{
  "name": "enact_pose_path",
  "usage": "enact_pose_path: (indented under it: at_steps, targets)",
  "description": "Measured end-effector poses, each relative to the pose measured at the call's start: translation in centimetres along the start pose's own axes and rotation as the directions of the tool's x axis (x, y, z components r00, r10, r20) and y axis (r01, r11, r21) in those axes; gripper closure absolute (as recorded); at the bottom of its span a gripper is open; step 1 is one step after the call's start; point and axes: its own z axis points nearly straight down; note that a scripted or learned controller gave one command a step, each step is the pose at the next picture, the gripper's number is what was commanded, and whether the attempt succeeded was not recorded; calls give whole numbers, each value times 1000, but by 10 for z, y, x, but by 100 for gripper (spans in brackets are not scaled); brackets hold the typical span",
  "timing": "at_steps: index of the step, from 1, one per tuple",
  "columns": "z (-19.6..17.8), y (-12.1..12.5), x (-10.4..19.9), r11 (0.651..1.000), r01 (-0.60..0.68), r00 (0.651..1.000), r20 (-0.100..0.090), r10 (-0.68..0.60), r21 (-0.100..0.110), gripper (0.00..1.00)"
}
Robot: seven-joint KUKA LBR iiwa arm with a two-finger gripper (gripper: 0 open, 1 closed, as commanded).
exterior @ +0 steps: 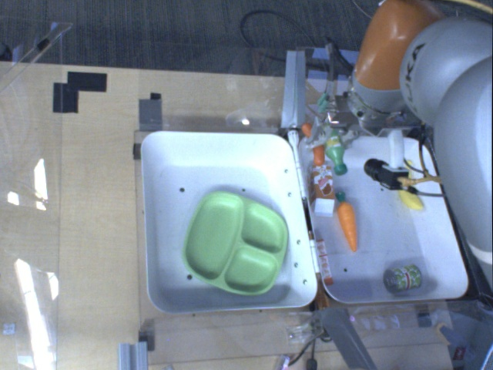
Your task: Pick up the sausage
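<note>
The sausage point(323, 180) looks like a short reddish-brown piece lying against the left wall of the right bin point(400, 245). My gripper point(333, 128) hangs over the far left corner of that bin, just beyond the sausage and above a small green bottle point(336, 159). The wrist and its fittings hide the gripper's tips, and I see nothing held in it. An orange piece point(318, 156) lies between the gripper and the sausage.
A carrot point(347, 223), a white cube point(324, 206), a green can point(403, 278) and a yellow piece point(412, 200) also lie in the right bin. The left bin point(166, 168) holds a green divided plate point(237, 242). The arm covers the right bin's far right side.
</note>
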Motion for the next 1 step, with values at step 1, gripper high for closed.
enact_pose_path:
  at_steps: [1]
  targets:
    - [-47, 2, 39, 868, 497, 868, 1, -497, -2, 100]
